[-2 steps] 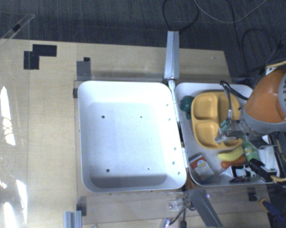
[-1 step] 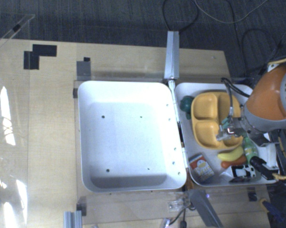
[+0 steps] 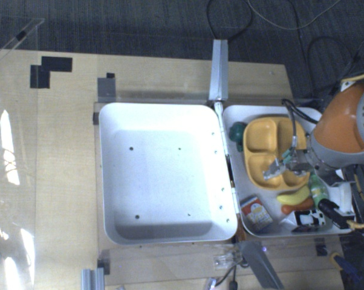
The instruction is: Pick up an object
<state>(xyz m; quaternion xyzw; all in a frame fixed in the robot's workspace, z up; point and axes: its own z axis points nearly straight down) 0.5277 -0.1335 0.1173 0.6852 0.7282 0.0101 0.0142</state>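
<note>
Yellow divided tray (image 3: 262, 142) directly beneath gripper (image 3: 283, 167), fingers spread apart, gripping nothing. Banana (image 3: 292, 197) just below it, dark green ball (image 3: 237, 132) up-left, small packet (image 3: 255, 213) lower-left.

Left white bin (image 3: 164, 174) on wooden bench (image 3: 49, 180); black cables (image 3: 273, 11) on dark carpet (image 3: 109, 5).
</note>
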